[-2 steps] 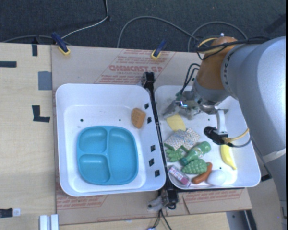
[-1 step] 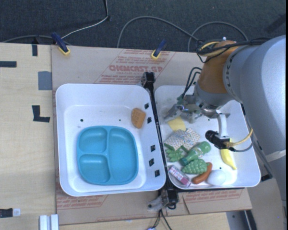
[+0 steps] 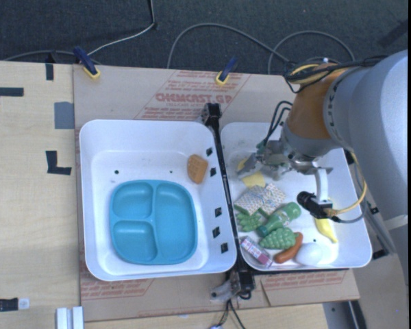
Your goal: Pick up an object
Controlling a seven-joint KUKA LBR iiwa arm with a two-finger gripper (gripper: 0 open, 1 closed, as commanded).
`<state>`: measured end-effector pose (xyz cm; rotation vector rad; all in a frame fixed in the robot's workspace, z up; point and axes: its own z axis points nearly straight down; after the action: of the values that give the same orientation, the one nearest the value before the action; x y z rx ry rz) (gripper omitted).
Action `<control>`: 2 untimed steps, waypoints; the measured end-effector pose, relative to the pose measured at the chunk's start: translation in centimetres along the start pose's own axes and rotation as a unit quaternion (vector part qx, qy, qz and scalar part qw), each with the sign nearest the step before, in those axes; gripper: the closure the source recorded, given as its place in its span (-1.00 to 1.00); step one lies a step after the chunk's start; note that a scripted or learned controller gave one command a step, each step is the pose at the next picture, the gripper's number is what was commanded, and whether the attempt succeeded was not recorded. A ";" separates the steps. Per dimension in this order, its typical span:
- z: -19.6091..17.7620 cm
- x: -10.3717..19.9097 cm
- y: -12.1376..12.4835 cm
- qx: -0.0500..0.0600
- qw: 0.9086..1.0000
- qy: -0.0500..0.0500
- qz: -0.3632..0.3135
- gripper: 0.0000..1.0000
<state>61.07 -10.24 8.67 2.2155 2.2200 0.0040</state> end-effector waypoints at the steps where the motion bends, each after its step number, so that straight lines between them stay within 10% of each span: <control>1: 0.0 0.7 -0.3 0.000 1.000 0.000 0.001 -1.00; 2: 0.0 0.6 -2.9 0.000 1.000 0.000 0.000 -1.00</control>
<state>58.17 -9.61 8.68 2.2153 2.2189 0.0037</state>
